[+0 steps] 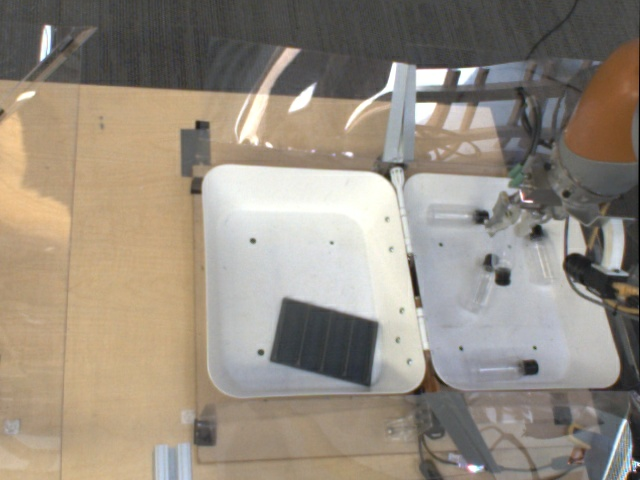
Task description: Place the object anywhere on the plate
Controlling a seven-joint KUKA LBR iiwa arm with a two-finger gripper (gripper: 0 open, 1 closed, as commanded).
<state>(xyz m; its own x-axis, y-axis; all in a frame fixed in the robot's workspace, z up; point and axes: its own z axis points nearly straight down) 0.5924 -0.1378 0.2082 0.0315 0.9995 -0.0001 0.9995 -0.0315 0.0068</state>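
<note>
While the claw [515,206], grip state unclear, hovers, a syringe [478,288] lies just below.

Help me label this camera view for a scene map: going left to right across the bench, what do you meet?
Bare wooden bench → left white bin holding the dark ribbed plate → metal divider post → right white bin with small clear tubes → gripper → orange-banded arm.

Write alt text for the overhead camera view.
A dark ribbed plate lies tilted in the left white bin. The right bin holds several small clear tubes, with the robot arm above its far right corner.
</note>
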